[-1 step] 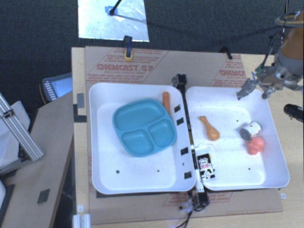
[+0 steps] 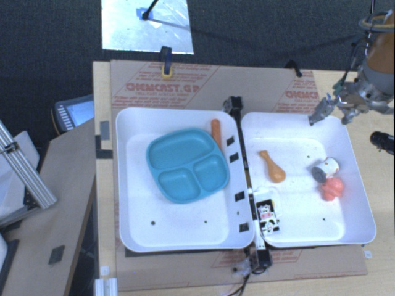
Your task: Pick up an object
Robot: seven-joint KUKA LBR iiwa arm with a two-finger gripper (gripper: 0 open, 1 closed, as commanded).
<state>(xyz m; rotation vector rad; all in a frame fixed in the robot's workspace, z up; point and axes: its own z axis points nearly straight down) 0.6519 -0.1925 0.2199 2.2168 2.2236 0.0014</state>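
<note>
Dark carpet lies around the worktop (image 2: 154, 82) with two white bins. In the right bin (image 2: 355, 165), nearest first, sit a small card (image 2: 266, 216), a pink toy (image 2: 332, 189) and an orange spoon (image 2: 271, 166). The spoon looks light, hard and smooth; grab its thin handle. Farther back, the tool (image 2: 331, 112) hangs open, holding nothing.

The left bin (image 2: 133, 165) holds a blue divided plate (image 2: 187, 164) lying flat near its middle, with an orange carrot-like stick (image 2: 216, 132) just beside the plate's upper right edge, along the bin's right wall. In the right bin (image 2: 352, 165) an orange spoon (image 2: 271, 166) lies flat left of centre. A grey-and-white object (image 2: 324, 168) touches a pink one (image 2: 332, 189) toward the right, and a small black-and-white box (image 2: 267, 216) sits at the lower left corner.
</note>
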